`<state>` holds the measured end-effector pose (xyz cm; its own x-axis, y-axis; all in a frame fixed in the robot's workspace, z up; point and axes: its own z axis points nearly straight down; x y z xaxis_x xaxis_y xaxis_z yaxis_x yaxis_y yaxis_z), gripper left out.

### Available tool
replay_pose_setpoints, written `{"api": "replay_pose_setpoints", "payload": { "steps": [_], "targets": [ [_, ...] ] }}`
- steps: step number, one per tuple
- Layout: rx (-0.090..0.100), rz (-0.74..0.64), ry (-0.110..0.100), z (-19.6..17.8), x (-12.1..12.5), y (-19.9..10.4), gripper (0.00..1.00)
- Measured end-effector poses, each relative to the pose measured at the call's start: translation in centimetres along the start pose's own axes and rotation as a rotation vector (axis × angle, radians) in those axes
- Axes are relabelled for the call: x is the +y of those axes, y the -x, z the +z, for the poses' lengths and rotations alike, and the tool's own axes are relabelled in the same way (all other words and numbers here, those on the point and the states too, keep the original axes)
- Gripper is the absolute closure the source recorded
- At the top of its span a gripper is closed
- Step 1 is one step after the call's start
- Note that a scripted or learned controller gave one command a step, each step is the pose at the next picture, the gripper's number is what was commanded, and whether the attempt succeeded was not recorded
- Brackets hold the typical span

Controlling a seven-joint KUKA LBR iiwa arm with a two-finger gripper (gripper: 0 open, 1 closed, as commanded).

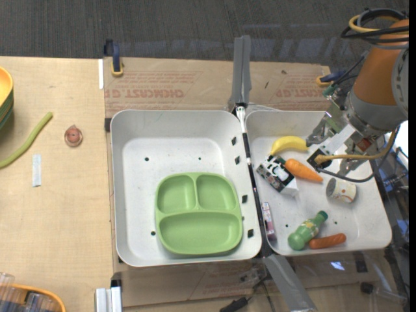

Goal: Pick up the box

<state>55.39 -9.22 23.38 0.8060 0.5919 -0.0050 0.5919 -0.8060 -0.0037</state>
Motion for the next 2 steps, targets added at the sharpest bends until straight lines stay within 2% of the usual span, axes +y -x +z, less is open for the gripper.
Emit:
{"api": "replay_pose_setpoints", "payload": {
  "steps": [1, 2],
  "targets": [
    [-0.004, -0.002, -0.001, -0.8, 0.1, 0.1, 1.00],
    [0.000, -0.169, 0.003, -10.1, 2.0, -2.4, 1.00]
  ]
}}
